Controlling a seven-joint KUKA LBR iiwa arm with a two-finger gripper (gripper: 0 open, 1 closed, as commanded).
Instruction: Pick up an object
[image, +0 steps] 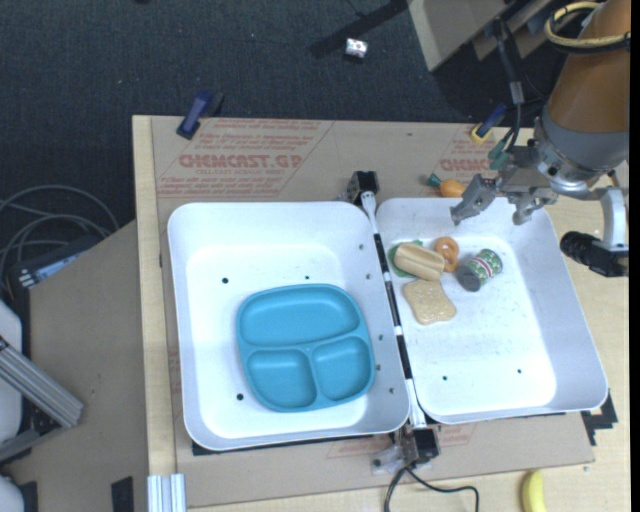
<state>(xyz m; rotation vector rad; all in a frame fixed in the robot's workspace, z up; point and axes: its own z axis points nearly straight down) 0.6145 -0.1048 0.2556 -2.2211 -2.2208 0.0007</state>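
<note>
**Gripper hanging open over right bin's back edge, nothing in it**

While the arm is reaching in from 3 o'clock, both bins are sitting side by side on the bench (150, 300).

Left bin (200, 250): holding a blue divided tray (305, 345), lying flat, slightly toward 6 o'clock of bin centre. One long compartment along its 12 o'clock side, two smaller ones along its 6 o'clock side.

Right bin (520, 340): objects are clustering in its 10 o'clock corner, next to the shared wall.
- hot dog bun (419, 261) lying nearest the wall, something green peeking out at its 9 o'clock end
- orange ring (446, 247) touching the bun at its 2 o'clock
- tan bread slice (429, 301) lying just at 6 o'clock of the bun
- small can (479, 269) with a green and red label, lying on its side, just at 3 o'clock of the bun

Gripper (497, 205): hovering at 12 o'clock of the cluster, over the bin's back rim. Fingers are standing spread apart, nothing between them. Can is sitting near, at 6 o'clock of the fingertips, not touching.

Small orange item (452, 186) is lying on the bench outside the bin, at 9 o'clock of the gripper.
</note>
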